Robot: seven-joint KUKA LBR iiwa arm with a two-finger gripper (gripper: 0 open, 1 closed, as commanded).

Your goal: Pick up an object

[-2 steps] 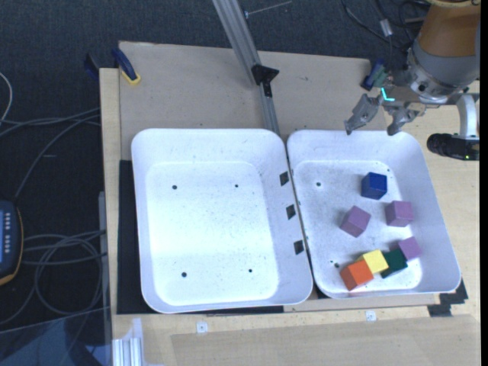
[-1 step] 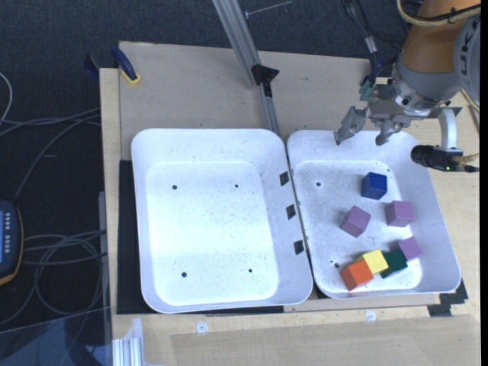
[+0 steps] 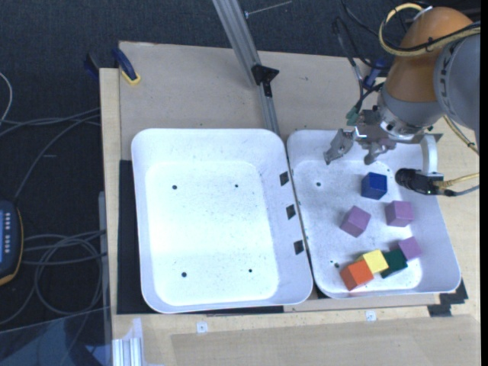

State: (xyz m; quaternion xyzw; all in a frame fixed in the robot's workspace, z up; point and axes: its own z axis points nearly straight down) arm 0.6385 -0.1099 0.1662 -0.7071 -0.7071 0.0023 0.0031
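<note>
The gripper (image 3: 355, 150) hung with fingers apart, holding nothing, over the right bin (image 3: 328, 261); the blue cube (image 3: 374, 185) lay just beside it. Cables (image 3: 46, 273) trailed across the dark carpet.

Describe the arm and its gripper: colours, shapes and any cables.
The arm is grey and rounded, with a bulbous orange band above the wrist. Yellow and dark cables loop over it. The gripper is metallic grey, with two slim fingers.
</note>
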